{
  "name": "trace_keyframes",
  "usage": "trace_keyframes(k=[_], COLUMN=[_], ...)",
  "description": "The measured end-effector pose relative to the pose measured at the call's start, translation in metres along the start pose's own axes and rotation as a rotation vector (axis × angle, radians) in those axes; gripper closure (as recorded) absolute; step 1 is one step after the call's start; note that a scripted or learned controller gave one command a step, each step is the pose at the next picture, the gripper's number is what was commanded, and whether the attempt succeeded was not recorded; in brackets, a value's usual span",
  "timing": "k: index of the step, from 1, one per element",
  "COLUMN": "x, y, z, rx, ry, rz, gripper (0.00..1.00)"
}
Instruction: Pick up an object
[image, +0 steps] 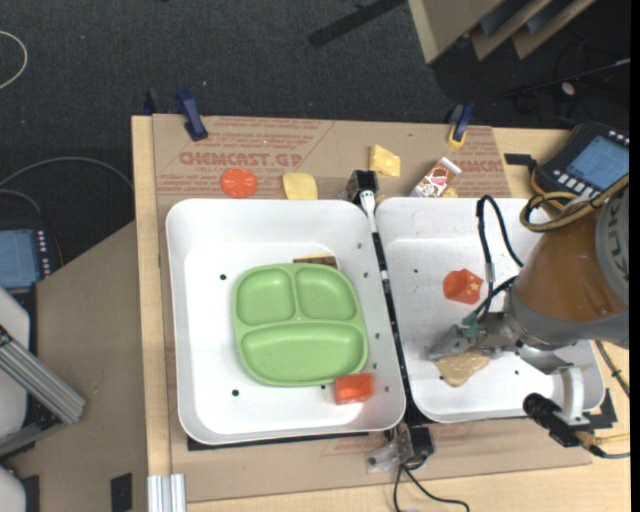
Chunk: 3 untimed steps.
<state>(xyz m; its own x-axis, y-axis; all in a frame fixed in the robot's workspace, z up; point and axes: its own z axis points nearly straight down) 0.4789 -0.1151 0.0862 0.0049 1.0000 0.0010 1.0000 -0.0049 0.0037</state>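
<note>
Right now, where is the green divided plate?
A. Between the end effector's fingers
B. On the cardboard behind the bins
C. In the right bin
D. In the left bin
D: the green plate lies flat in the left bin, while the end effector is over the right bin.

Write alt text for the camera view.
The arm's tool sits low in the right bin over a tan object, near a red object. The left bin holds a green divided plate and an orange block.
</note>
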Motion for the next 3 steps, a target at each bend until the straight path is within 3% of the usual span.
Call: trace_keyframes(k=[1, 2, 3], x=[-0.015, 0.020, -0.047], y=[0.079, 0.045, 0.110], z=[0.000, -0.001, -0.063], rx=[-0.005, -0.002, -0.009], ry=[-0.004, -0.002, -0.008], rz=[-0.008, -0.005, -0.004], gripper=[0.00, 0.00, 0.00])
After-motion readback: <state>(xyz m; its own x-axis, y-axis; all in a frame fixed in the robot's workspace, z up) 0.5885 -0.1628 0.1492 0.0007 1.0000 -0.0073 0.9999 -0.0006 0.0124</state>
